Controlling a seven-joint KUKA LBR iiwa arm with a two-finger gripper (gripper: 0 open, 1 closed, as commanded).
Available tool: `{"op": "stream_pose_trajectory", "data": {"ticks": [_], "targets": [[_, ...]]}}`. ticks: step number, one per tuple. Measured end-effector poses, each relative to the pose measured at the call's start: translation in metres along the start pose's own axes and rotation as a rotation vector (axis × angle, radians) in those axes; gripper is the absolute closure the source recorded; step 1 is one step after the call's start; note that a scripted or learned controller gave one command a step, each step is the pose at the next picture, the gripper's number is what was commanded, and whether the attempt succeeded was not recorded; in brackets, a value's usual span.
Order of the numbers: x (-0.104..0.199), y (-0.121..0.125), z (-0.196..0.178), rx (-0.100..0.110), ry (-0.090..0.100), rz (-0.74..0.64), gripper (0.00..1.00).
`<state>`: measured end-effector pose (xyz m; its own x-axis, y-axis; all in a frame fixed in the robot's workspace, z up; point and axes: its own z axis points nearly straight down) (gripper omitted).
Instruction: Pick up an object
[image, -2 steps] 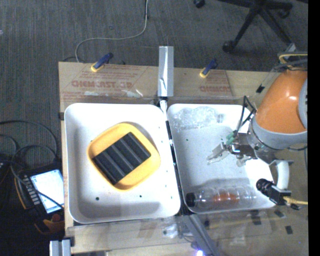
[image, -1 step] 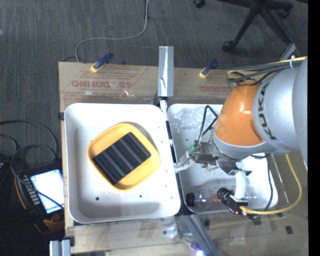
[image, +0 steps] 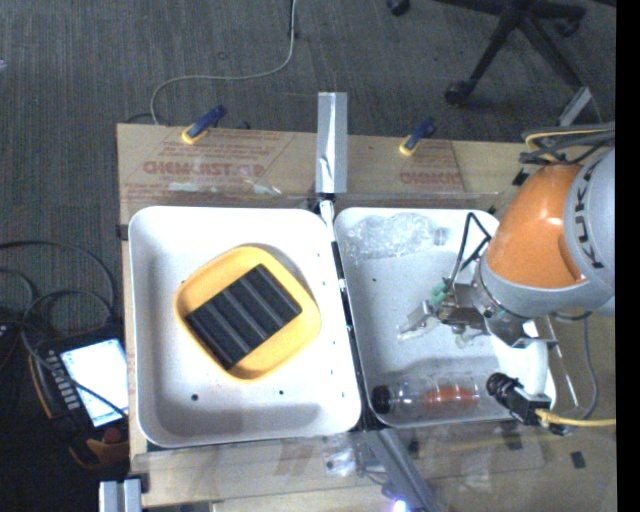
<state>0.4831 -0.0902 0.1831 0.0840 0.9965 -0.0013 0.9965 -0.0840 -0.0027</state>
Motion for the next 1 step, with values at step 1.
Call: {"op": "stream_pose_trajectory", "data": {"ticks": [1], "targets": [[-0.0556, 0.0188, 0.0044, 0.0, 0.0, 0.133, 0.0]]}}
